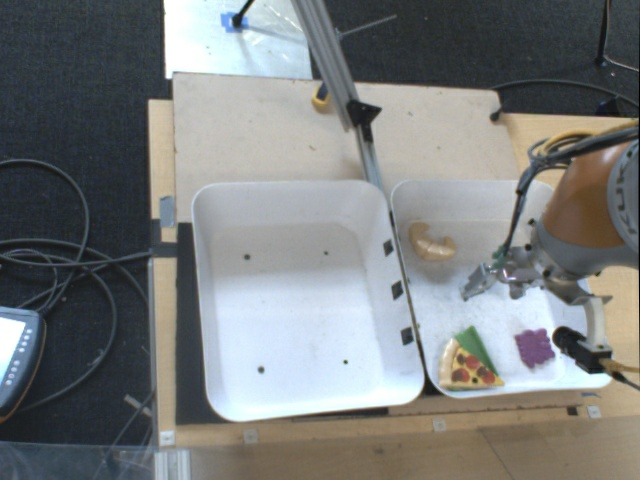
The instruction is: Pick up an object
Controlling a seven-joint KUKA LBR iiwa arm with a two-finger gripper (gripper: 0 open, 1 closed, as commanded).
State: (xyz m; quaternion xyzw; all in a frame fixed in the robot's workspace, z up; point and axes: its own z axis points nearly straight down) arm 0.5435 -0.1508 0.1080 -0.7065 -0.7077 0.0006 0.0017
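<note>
the left bin (215,368) sits bare beside the right bin (470,193), where a croissant (432,243) lies at ten o'clock, a pizza slice (470,360) at six and purple grapes (534,347) at five; the gripper (480,282) hangs over bare floor, its jaws unreadable, so a straight descent would likely close on nothing
</note>
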